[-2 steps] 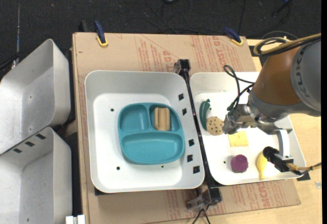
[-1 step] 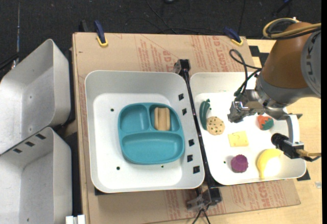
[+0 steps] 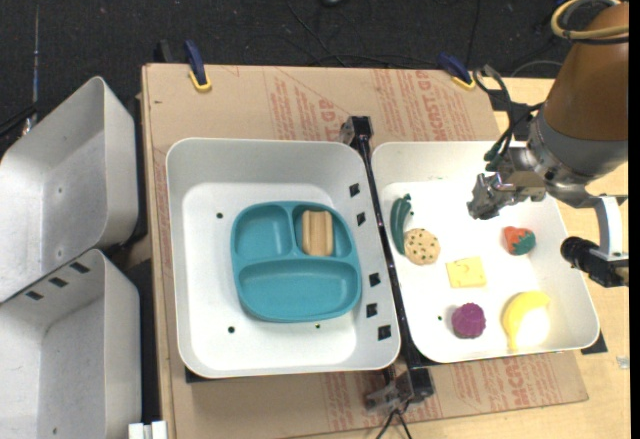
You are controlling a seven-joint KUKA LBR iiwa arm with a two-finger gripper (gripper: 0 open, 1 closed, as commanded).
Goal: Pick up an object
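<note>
Gripper [image 3: 487, 199] hangs over right bin [image 3: 430, 162], jaw state unreadable, nothing seen held. Strawberry [image 3: 517, 240] just beside, below-right. Likely light, hard plastic, rounded, slippery; grasp across middle.

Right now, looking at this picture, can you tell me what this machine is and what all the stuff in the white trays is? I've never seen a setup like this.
This is one picture, from a camera fixed above a bench and looking down at a slant. The grey and orange shape at the right is a robot arm; its gripper, a two-finger claw, hangs over the right bin. I see nothing between its fingers. Its job is to pick something up.

The right bin holds toy foods: a cookie, a green pod, a yellow cheese slice, a red and green strawberry, a purple fruit and a banana.

The left bin holds a blue divided tray with a tan bread-like piece in its upper right compartment.
</note>
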